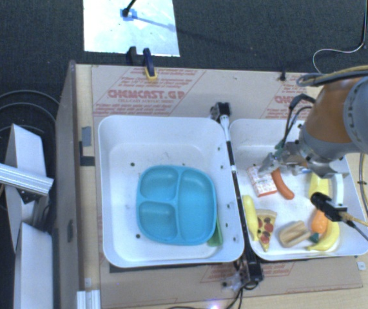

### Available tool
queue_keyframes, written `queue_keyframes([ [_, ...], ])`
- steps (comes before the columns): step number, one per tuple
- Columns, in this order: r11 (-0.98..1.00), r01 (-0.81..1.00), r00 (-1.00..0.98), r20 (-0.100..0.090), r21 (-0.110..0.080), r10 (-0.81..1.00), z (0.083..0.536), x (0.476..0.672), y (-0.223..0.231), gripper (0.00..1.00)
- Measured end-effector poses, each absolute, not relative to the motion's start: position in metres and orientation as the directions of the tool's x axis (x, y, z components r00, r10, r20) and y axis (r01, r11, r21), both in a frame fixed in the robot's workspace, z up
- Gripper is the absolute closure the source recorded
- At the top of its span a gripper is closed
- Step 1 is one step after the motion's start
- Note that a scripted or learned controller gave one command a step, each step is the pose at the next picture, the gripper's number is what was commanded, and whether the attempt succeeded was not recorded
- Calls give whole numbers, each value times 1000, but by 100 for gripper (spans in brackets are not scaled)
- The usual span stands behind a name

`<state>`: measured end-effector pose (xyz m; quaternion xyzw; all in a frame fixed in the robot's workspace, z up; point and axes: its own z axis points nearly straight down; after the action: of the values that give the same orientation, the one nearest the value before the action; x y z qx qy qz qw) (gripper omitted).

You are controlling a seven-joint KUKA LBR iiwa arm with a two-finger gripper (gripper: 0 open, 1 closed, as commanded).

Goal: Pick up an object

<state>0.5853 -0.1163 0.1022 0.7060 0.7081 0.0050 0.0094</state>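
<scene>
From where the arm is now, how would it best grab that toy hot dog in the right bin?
Probably across the middle of the hot dog, coming straight down from above. It lies flat and slanted on the floor of the right bin, long and narrow, so the tool would close across its short width. The white card sits close on its left, so that side looks tight.

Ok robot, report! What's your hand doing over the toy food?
Hand low in right bin, at hot dog and snack packet. Nothing seen held. Banana, pizza slice close by.
</scene>
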Motion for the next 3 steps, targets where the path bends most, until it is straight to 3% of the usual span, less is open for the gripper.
queue_keyframes([
  [1, 4, 1000, -4, -6, 24, 1000, 113, 586, -116, 100],
  [2, 10, 1000, -10, 1, 9, 1000, 189, 618, -50, 100],
  [3, 4, 1000, -4, 0, 2, 1000, 185, 615, -54, 0],
])
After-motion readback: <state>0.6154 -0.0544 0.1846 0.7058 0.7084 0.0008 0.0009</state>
